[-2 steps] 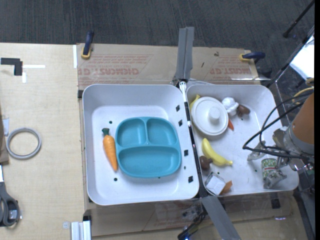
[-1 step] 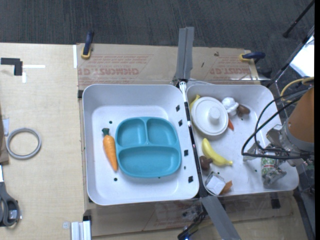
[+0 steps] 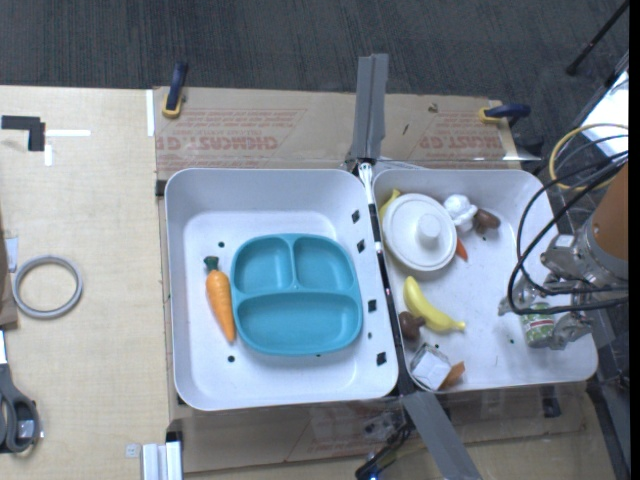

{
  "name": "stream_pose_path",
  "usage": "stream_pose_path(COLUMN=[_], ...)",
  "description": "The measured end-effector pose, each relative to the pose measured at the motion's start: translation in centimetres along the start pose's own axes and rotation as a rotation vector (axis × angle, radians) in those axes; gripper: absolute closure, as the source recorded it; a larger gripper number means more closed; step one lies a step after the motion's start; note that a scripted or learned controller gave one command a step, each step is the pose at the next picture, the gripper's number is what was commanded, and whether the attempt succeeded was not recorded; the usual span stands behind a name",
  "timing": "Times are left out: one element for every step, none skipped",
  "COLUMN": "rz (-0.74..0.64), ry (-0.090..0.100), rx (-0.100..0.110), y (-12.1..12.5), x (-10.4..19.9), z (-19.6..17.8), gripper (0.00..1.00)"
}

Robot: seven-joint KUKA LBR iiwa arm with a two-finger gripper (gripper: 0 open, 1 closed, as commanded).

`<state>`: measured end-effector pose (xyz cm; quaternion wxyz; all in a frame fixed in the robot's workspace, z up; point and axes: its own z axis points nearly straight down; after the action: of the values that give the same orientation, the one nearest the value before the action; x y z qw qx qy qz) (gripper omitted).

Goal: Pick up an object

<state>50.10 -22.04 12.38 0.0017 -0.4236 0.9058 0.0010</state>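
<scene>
Pale wood bench [image 3: 80,188], cardboard [image 3: 270,128], dark carpet [image 3: 250,18]

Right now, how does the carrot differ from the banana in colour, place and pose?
The carrot is orange with a green top; the banana is yellow. The carrot lies in the left bin, beside the blue divided plate; the banana lies in the right bin, below the white lidded bowl. The carrot is straight, nearly upright in the view; the banana curves and lies slanted. Both are long toy foods.

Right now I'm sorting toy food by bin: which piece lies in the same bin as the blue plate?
The carrot, orange with a green top, beside the blue divided plate in the left bin. The banana lies in the right bin.
</scene>
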Motion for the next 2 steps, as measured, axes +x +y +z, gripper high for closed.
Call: stream_pose_path(rz=[-0.063,-0.027], ry=[0.000,0.002], rx=[-0.002,-0.002], y=[0.2,7.1], x=[0.2,-6.5], z=[3.3,3.0], gripper=[0.00,0.00])
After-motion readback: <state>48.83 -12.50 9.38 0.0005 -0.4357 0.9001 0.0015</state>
